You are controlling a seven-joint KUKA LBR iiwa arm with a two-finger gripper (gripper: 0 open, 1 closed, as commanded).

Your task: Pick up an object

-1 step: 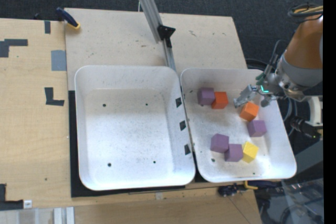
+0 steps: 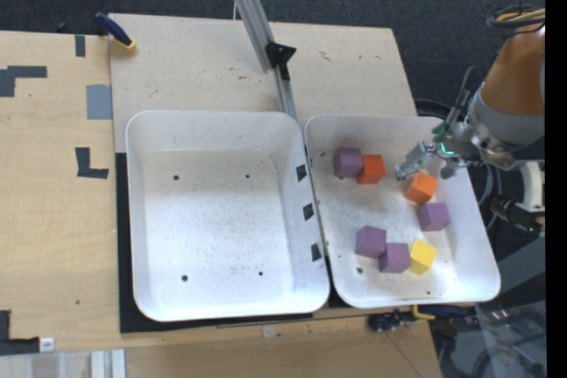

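Note:
The right bin (image 2: pixel 387 123) holds several small cubes. A purple cube (image 2: pixel 348 162) touches an orange cube (image 2: pixel 372 169) near the bin's back left. My gripper (image 2: pixel 430 166) reaches in from the right, open, its fingers spread just above and either side of a second orange cube (image 2: pixel 422 188). That cube rests on the bin floor and is not lifted. Just in front of it lies a purple cube (image 2: pixel 433 215). Two more purple cubes (image 2: pixel 370 241) (image 2: pixel 394 258) and a yellow cube (image 2: pixel 423 255) cluster near the front.
The left bin (image 2: pixel 217 217) sits beside the right one, their rims meeting at mid-frame. A slanted metal pole (image 2: pixel 250 0) crosses above the bins' back edge. A blue and yellow clamp (image 2: pixel 115 30) lies at the bench's back left.

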